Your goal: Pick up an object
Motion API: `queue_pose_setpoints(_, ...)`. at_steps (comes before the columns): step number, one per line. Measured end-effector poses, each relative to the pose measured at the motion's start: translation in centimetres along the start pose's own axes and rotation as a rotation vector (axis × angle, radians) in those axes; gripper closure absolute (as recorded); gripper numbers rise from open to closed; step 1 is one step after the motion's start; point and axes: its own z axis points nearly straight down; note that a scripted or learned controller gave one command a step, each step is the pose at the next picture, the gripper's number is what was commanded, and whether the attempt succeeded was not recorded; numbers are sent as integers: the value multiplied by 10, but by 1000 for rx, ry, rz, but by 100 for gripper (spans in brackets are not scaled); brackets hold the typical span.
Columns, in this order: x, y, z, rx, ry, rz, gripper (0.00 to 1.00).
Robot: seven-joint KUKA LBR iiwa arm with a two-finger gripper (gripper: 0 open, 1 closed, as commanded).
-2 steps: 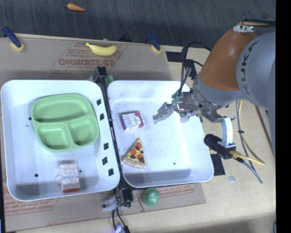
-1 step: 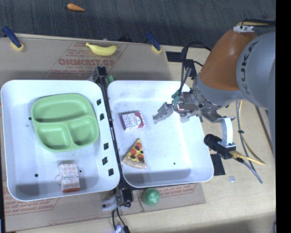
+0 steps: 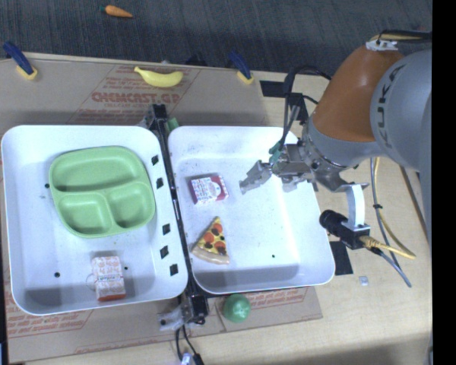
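Over the right bin, the gripper hangs near the far right corner, its fingers apart and holding nothing, poised as if ready to descend. The likeliest targets lie below and to its left on the bin floor: a small red packet just beside it, and a pizza slice toy nearer the front wall. In the left bin sit a green divided tray and a small wrapped snack, well apart from the arm.
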Motion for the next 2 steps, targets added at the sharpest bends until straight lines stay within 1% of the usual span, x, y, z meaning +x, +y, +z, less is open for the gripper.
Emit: queue_pose_setpoints(2, 0, 0, 0, 0, 0, 0, 0)
